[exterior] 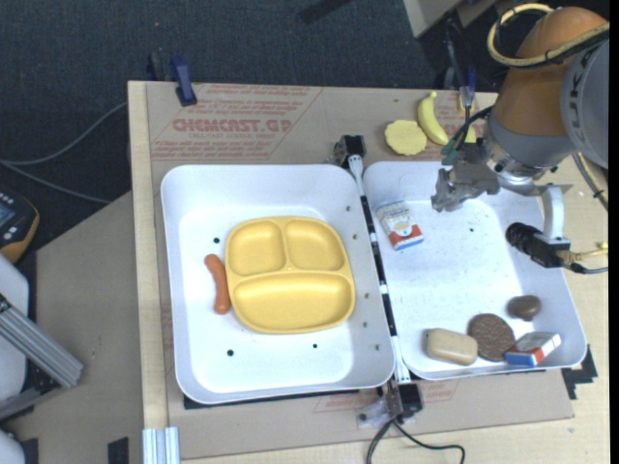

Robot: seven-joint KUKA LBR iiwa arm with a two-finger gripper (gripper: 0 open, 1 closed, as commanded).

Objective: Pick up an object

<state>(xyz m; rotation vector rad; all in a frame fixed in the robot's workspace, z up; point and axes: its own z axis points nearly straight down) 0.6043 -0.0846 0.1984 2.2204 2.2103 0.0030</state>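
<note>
My gripper (451, 195) hangs over the back of the right bin (464, 288), with nothing seen between its fingers. A small white and red carton (399, 226) lies just left of and below it, near the bin's left wall. Along the bin's front lie a tan bar (452, 346), a round brown cookie (492, 334), a small brown lump (524, 307) and a blue, white and red box (534, 349). In the left bin (193, 211) sits a yellow divided plate (287, 274) with an orange hot dog (219, 283) beside it.
Behind the right bin, on the bench, lie a banana (431, 120) and a yellow round piece (405, 137). A blue clamp (181, 78) stands at the bench's back left corner. The middle of the right bin is bare floor.
</note>
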